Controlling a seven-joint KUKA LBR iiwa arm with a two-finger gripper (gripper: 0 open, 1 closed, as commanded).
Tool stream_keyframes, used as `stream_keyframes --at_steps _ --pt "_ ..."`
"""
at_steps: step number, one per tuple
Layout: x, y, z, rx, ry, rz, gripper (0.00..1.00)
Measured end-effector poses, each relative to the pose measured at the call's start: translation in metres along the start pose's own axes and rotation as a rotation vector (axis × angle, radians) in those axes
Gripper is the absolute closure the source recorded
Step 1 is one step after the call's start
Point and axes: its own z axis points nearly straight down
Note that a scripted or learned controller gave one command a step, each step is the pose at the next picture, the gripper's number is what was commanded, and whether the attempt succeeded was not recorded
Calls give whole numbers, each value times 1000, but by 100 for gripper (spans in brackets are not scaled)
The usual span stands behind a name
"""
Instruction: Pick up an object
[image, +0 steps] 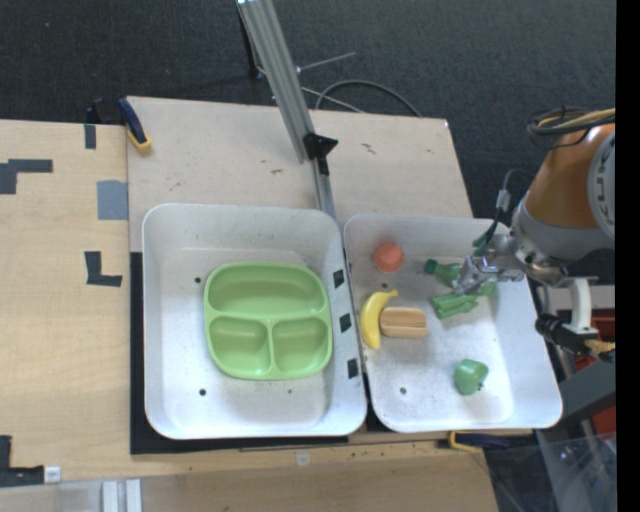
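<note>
The right bin (520, 385) holds several items. An orange-red ball (388, 256) lies at its far left, with a yellow banana (373, 318) and a tan block (403, 322) touching each other below it. A green pepper-like piece (469, 376) rests near the front. A flat green piece (453, 305) lies in the middle right, and a small dark green piece (438, 267) lies above it. My gripper (473, 277) reaches in from the right, low over the bin, between these two green pieces and just above the flat one. Nothing is visibly lifted.
The left bin (160, 300) contains a light green divided plate (268, 320). A grey metal pole (285, 80) slants down to the divide between the bins. The arm's orange band (565, 190) sits over the right bin's far right rim.
</note>
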Motion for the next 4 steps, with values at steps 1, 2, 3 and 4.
stream_keyframes --at_steps 1,2,3,4 --pt "0 1 -53 0 0 0 100" --pt "63 -4 -59 6 5 -6 100" --pt "123 -10 -65 6 5 -7 100" --pt "175 -7 -53 8 3 -5 100"
